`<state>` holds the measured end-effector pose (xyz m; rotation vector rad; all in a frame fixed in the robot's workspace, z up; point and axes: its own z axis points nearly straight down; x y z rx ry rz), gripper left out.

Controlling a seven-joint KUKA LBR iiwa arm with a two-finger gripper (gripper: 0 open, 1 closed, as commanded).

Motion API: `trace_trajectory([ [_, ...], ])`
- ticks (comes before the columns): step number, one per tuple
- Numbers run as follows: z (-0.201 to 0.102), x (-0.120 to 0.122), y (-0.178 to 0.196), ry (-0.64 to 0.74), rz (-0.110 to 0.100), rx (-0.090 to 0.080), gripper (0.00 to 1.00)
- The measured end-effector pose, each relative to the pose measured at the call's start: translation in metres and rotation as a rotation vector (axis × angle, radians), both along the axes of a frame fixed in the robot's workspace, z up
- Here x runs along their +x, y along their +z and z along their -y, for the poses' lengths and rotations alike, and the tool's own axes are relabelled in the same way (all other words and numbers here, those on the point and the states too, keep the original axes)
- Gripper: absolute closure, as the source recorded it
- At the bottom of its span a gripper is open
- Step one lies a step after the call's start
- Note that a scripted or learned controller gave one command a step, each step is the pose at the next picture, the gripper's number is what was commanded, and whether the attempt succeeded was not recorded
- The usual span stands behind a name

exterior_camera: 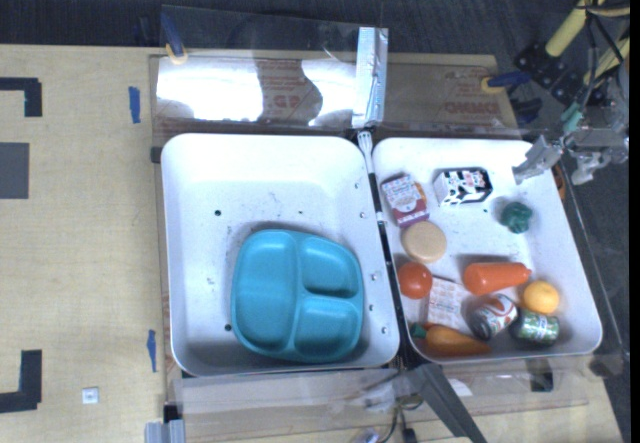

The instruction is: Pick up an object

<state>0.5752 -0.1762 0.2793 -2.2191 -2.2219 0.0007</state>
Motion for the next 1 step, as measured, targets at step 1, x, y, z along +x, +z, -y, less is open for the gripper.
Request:
trace_trajectory([
  [1, -0.0002, 0.0012, 0.0109, 0.002, 0.004, -0.001, 1.00],
])
